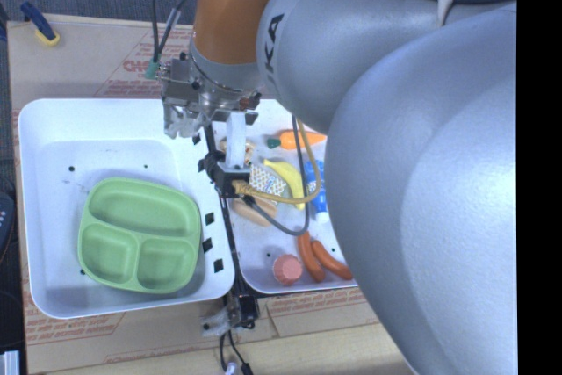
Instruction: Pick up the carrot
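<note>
We look down at a slant on two shallow white bins sitting on brown cardboard [88,44]. At the left of the frame, the left bin [35,189] holds a pale green divided plate [139,233], lying flat in the bin's lower half.

Just right of the left bin's centre, near the wall the two bins share, the gripper [186,126] hangs over the upper right part of that bin. It sits below the orange band [230,9] at the wrist. From this angle we cannot tell whether the gripper is spread or closed, and we see nothing held in it.

Moving right, the right bin [263,287] is largely covered by the grey arm [421,154], which fills the right side of the frame. In the bin's upper part lies the carrot [297,139], an orange body with a green tip. It lies to the right of the gripper and slightly lower in the frame, across the shared wall. Its long axis runs roughly left to right, with the green tip toward the gripper and the far end hidden under the arm.

Below it are a yellow piece [285,176], a pinkish round piece [285,270] and two orange sausage shapes [318,259].

We judge that the next move calls for a short shift rightward over the wall.
</note>
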Tool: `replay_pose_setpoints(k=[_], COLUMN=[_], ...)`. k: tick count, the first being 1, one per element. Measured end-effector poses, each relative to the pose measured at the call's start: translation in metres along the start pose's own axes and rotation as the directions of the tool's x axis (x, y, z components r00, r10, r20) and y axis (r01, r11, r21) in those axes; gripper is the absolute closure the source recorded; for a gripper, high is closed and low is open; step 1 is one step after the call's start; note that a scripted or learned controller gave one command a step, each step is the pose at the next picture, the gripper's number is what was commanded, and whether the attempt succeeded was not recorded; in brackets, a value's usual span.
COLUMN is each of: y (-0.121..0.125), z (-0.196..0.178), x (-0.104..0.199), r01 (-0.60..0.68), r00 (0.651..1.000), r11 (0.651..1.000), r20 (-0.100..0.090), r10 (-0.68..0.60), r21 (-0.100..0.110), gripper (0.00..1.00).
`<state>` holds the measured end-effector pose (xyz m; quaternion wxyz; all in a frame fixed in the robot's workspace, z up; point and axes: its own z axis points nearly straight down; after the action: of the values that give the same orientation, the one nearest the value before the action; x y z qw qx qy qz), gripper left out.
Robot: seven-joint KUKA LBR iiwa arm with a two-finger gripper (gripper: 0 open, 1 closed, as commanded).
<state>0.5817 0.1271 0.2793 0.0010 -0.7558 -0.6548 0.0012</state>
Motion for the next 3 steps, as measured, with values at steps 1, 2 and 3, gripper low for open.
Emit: replay_pose_setpoints(k=[1, 2, 3], y=[0.064, 0.036, 0.043], z=[-0.15, -0.053, -0.023], x=[0.075, 0.097, 0.031], r01=[-0.067, 0.072, -0.03], r00=[0.998, 0.997, 1.0], r11=[0.998, 0.997, 1.0], r20=[-0.001, 0.002, 0.002], r10=[0.067, -0.072, 0.03], r21=[-0.002, 0.003, 0.002], gripper=[1.0, 1.0, 1.0])
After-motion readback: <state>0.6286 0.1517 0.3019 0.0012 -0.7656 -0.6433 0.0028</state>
